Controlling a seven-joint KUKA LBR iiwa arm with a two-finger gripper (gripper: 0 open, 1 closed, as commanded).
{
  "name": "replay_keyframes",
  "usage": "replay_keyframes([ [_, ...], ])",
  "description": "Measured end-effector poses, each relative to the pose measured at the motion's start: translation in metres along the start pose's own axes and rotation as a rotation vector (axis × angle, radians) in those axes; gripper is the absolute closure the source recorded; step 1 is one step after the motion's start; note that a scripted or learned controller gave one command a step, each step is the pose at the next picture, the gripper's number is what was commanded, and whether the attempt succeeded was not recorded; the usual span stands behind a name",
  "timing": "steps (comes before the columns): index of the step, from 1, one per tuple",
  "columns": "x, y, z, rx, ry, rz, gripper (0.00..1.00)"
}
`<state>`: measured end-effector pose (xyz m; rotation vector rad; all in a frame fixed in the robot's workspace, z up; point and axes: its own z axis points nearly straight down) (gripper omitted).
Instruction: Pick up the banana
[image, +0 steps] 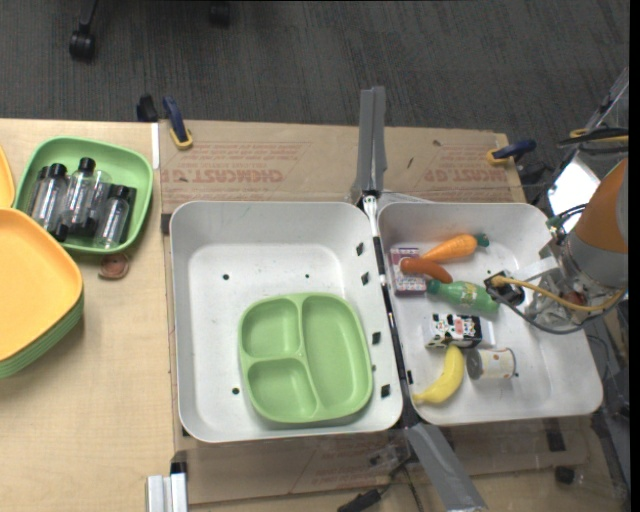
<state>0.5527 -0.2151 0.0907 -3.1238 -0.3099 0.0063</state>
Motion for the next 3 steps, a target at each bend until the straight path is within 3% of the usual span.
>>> replay_keyframes([
  [2, -0.027, -0.009, 0.0, 0.0, -0.001, 0.002, 1.0],
  [3, -0.032, -0.046, 0.0, 0.0, 0.0, -0.001, 1.0],
])
